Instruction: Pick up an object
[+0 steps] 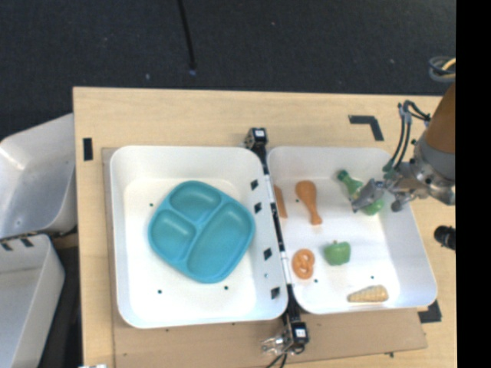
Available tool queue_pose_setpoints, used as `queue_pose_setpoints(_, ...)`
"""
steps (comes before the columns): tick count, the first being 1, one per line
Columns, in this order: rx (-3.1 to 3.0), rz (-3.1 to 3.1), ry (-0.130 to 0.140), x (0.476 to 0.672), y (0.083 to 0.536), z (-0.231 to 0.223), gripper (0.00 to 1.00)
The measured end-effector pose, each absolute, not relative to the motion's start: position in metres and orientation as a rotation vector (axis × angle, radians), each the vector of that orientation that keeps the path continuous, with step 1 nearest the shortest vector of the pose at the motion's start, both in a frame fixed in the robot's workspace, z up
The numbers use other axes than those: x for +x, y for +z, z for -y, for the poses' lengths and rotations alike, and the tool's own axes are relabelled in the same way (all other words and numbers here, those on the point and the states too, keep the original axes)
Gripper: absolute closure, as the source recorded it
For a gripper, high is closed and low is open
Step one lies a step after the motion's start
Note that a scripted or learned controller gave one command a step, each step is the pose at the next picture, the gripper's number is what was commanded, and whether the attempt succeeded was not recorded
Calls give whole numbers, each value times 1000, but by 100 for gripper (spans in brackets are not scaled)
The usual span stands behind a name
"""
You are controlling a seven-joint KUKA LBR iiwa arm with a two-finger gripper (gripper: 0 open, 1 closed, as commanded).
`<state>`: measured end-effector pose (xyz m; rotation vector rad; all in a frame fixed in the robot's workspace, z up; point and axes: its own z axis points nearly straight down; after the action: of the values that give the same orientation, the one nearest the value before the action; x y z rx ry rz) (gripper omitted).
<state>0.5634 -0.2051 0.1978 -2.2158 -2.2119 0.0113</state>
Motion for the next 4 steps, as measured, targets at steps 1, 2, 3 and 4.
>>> queue_pose_setpoints(1,-2220,2224,0,567,206,205,0)
queue_pose_setpoints(2,-2216,2225,5,575,151,201,0)
queue_pose_setpoints(3,-2221,2222,5,575,99,203,0)
queue_pose_setpoints(4,-2225,2225,-2,576,113,203,100)
